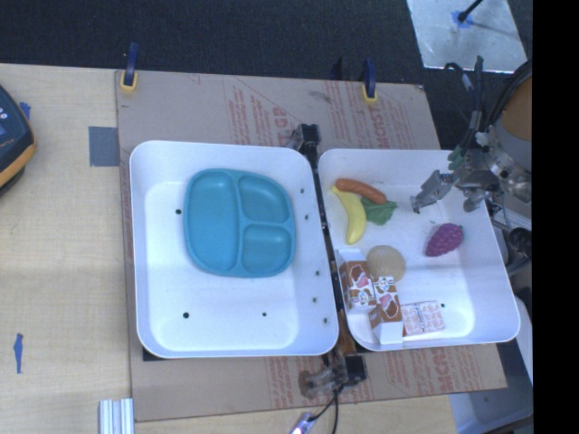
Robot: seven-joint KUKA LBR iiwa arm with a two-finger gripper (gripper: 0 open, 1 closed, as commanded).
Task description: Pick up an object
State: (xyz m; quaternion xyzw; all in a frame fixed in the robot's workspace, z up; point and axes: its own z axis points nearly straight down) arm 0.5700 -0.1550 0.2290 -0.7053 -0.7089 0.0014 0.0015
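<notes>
Camera view, looking down on the tabletop (63, 269). The arm enters from the right; its hand (450, 193) hangs over the upper right part of the right bin (493, 283), its two fingers (431, 192) spread apart and released, with nothing between them. Just below the hand, apart from it, lies one purple bunch of grapes (444, 239), the nearest graspable object.

The right bin holds the loose items, counted as follows: one purple bunch of grapes; one orange carrot (360, 189) near the bin's upper left corner; one yellow banana (354, 217) touching the carrot's lower side; one small green item (382, 212) just beside the banana, its kind unclear; one round tan item (386, 261) near the bin's middle; two brown-and-white cartons (361, 286) side by side below the tan item; and one flat red-and-white packet (422, 318) at the bin's lower edge, just beside the cartons.

The left bin (163, 315) holds one blue divided plate (240, 222) with three compartments, lying flat in the bin's upper half. The two bins sit side by side, touching along their inner rims, on one sheet of cardboard (226, 107) fixed by two clamps (129, 69) at its far edge.
</notes>
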